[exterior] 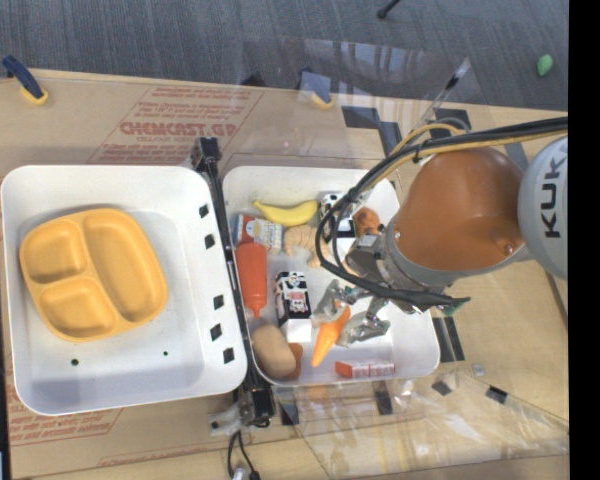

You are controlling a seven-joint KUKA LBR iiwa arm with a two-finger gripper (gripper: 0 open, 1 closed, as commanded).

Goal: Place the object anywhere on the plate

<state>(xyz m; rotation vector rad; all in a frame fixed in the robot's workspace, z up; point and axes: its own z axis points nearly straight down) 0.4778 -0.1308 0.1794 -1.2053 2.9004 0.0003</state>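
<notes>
A yellow three-compartment plate [90,271] lies in the left bin [180,368]. My gripper [352,310] hangs low over the right bin [415,353], below the orange wrist band. It is open, its fingers spread just above the thick end of an orange carrot [325,342]. The carrot lies slanted on the bin floor and nothing is held between the fingers. The arm hides the bin's right part.
The right bin also holds a banana [288,211], a red bottle [250,273], a small black-and-white carton [293,295], a brown potato [273,351] and a red-and-white packet [365,369]. A black divider [223,258] separates the bins.
</notes>
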